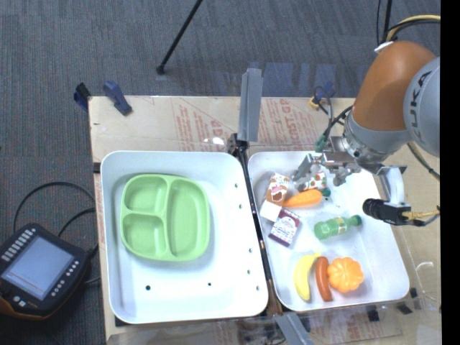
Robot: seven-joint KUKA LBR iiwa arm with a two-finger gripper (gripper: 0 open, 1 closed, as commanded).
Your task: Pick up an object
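The grey KUKA iiwa arm, marked by a broad orange band above the wrist, is seen entering from the right and bent downward and to the left. At its end the metallic two-finger gripper is carried low and pointed down-left. Dark cables are seen routed along the wrist. The spacing of the fingers cannot be resolved.

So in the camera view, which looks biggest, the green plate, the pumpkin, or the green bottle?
Largest to smallest:
1. green plate, by far
2. pumpkin
3. green bottle

The pumpkin and bottle look close; the bottle is longer but thinner, so that order is unsure.
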